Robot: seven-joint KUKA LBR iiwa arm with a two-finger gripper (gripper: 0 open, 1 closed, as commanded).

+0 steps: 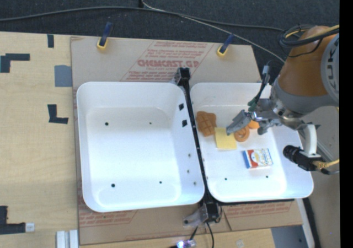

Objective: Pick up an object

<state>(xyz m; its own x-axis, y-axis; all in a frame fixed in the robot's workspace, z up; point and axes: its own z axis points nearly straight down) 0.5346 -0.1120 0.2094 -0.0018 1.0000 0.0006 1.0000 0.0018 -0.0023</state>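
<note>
Nearest to us, at the front edge of the tabletop (pixel 33 147), a black clamp (pixel 205 214) grips the seam where the two white bins meet. We see the tool (pixel 249 124) reaching into the right bin (pixel 298 186), its grey fingers (pixel 238 123) slanting down over the things gathered there. An orange round piece (pixel 243 133) sits right at the tool's tip, partly hidden by the fingers, and we cannot tell whether the fingers are closed on it or merely above it. Just below and to the left of the tool lies a flat yellow square (pixel 225 139), touching a brown waffle-like piece (pixel 207 123) that lies further to the tool's left. Below the tool, a little apart, a small blue, white and red carton (pixel 257 158) lies flat. Well to the tool's left, the left bin (pixel 88 131) stands beside its neighbour.
</note>
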